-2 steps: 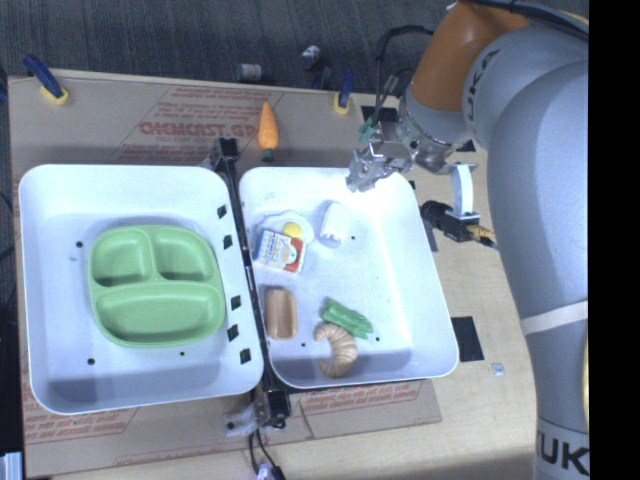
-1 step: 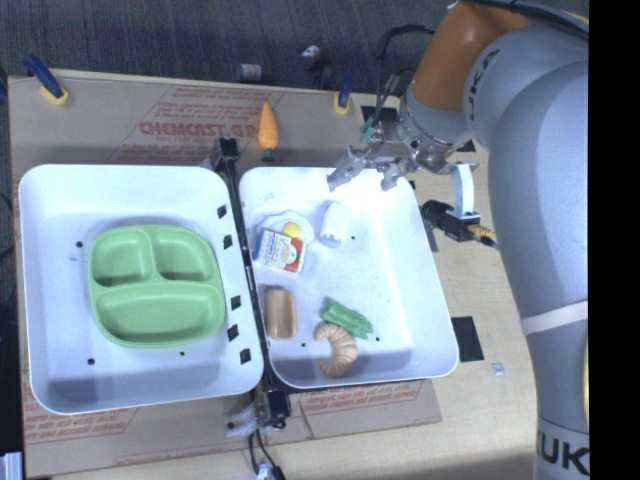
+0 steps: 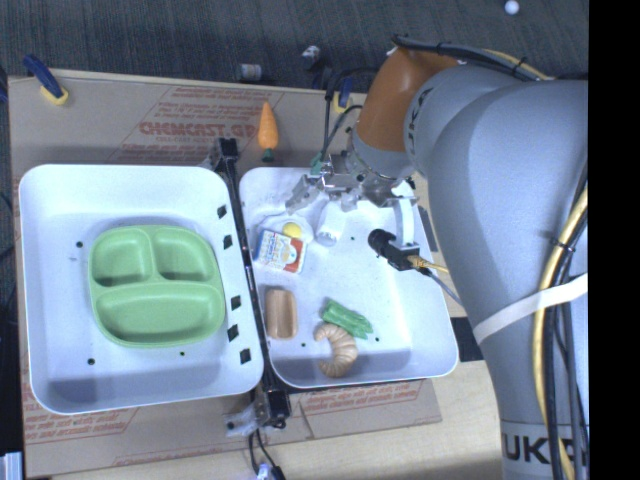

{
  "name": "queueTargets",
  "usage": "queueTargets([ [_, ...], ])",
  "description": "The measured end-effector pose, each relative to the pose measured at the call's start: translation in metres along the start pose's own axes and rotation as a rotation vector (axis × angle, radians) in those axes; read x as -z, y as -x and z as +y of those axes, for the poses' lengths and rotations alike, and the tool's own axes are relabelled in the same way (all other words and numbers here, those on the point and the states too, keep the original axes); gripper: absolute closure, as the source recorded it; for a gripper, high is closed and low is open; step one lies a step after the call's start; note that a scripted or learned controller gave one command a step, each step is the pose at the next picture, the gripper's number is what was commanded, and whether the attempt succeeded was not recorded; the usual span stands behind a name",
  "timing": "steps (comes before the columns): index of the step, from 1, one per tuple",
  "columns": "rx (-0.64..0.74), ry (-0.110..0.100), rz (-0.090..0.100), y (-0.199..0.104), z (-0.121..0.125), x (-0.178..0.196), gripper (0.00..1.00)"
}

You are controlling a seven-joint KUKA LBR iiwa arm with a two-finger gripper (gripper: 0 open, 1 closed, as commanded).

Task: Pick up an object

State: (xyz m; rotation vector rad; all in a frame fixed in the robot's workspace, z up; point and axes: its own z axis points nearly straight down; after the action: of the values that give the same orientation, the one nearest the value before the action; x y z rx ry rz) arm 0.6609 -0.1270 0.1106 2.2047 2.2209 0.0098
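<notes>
The arm's gripper hangs low over the upper part of the right bin, jaws apart and holding nothing, so the reach is in hand and the next move is probably a descent onto the small carton just below it at centre frame.

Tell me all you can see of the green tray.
The green tray is pale green, looks like matte plastic, and has rounded corners. Raised ridges split it into three compartments: two smaller ones along the far side and one wide one nearer the camera. It lies flat, open side up, roughly in the middle of the left bin, resting on the bin's floor. Nothing lies in it, and the gripper is away over the right bin.
</notes>
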Motion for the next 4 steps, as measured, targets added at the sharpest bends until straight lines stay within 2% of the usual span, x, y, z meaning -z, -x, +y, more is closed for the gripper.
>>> queueTargets([
  [1, 0.004, 0.003, -0.005, 0.001, 0.001, 0.012, 1.0],
  [2, 0.0, -0.014, 0.005, -0.082, -0.038, 0.083, 1.0],
  [3, -0.002, -0.015, 0.004, -0.073, -0.121, 0.103, 1.0],
  [4, -0.003, -0.016, 0.003, 0.008, -0.182, 0.091, 1.0],
])
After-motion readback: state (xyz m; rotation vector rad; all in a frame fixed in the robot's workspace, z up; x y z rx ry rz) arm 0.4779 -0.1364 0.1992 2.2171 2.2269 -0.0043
